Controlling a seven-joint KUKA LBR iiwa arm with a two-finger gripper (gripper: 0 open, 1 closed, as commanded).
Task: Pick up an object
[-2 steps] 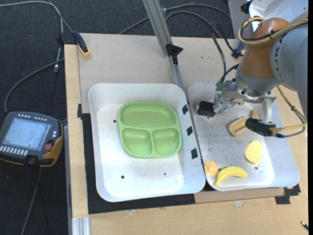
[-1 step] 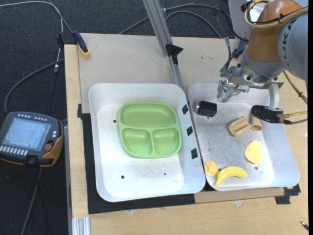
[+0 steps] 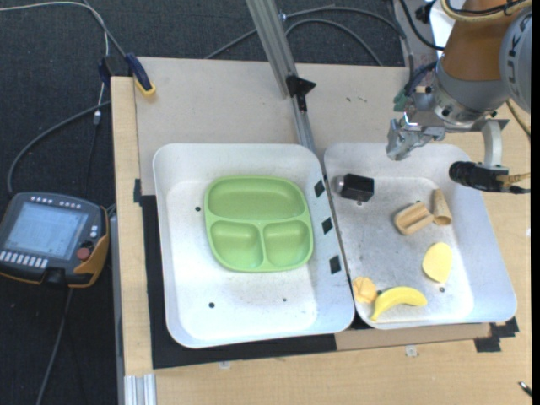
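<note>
We see a yellow banana [image 3: 398,300] lying curved at the right bin's [image 3: 498,268] near edge. The gripper [image 3: 402,144] hovers above that bin's far rim; its tip is blurred.

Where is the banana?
The banana lies in the right bin, near its front edge, beside a small yellow piece and below the yellow slice.
</note>
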